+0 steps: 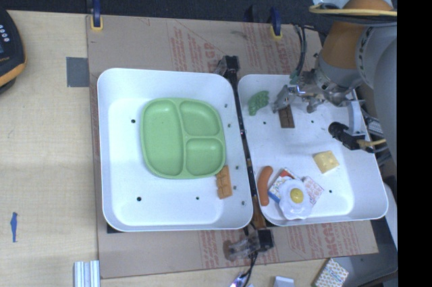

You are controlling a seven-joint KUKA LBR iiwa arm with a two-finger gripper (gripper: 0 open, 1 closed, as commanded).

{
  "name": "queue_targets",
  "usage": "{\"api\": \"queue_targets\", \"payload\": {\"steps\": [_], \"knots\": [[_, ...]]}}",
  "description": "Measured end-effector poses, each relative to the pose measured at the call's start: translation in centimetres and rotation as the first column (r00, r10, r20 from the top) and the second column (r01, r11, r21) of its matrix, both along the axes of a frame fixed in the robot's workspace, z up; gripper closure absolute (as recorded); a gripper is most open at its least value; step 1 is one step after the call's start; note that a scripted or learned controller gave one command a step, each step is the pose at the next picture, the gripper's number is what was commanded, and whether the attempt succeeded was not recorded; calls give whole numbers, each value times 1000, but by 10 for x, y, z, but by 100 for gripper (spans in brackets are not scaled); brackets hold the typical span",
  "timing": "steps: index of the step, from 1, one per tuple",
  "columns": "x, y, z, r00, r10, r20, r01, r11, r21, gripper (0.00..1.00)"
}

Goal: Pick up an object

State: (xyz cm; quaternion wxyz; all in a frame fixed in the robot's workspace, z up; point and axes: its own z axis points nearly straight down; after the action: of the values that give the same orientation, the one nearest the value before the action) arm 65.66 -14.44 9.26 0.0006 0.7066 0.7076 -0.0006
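The gripper (295,100) hangs low over the right bin (351,201), just above a small brown piece (287,117); whether it is open, I cannot tell.

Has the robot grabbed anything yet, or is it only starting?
Nothing looks picked up yet. The gripper is low in the right bin, near a brown piece and a green toy; a grasp isn't clear. The sausage, cheese and egg lie loose. Grasping and lifting remain.

No legible text or labels
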Motion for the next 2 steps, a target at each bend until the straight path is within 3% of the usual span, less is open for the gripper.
{"api": "queue_targets", "payload": {"steps": [1, 2], "knots": [[1, 0, 11, 1000, 3, 1, -3, 1000, 0, 100], [0, 0, 11, 1000, 4, 0, -4, 1000, -1, 0]]}}
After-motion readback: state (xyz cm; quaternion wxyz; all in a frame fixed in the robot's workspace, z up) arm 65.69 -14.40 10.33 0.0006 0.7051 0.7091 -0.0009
